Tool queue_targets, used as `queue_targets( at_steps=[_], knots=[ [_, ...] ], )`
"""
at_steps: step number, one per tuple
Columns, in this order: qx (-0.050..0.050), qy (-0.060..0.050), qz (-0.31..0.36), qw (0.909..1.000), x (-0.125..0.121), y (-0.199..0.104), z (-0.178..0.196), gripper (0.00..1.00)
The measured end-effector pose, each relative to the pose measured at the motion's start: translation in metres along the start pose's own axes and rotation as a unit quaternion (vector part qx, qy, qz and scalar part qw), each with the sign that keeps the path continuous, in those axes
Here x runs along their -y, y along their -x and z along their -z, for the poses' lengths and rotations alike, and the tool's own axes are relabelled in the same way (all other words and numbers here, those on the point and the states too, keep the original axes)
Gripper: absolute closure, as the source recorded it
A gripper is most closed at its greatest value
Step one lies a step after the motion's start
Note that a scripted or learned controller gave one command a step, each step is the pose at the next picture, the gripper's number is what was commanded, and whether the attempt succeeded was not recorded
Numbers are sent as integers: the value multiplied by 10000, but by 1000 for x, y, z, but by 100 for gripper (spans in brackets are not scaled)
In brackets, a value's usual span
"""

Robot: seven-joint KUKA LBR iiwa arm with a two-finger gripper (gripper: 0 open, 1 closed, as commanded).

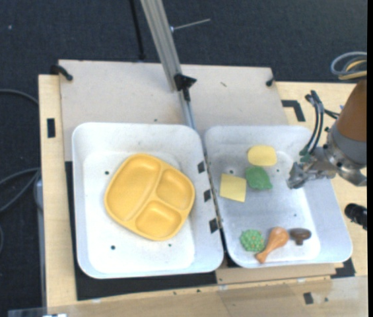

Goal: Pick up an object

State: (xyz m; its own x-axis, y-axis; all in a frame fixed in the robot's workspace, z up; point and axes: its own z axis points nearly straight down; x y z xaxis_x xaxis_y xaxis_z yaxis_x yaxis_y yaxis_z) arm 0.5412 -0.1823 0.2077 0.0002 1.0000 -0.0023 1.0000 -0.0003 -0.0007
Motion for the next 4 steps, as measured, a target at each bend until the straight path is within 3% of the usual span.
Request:
queue_targets(
  at_steps=[2,4],
  knots=[
    [-15,15,37,10000,-54,-89,6,100],
    [-19,22,41,10000,-88,-184,36,100]
  ],
)
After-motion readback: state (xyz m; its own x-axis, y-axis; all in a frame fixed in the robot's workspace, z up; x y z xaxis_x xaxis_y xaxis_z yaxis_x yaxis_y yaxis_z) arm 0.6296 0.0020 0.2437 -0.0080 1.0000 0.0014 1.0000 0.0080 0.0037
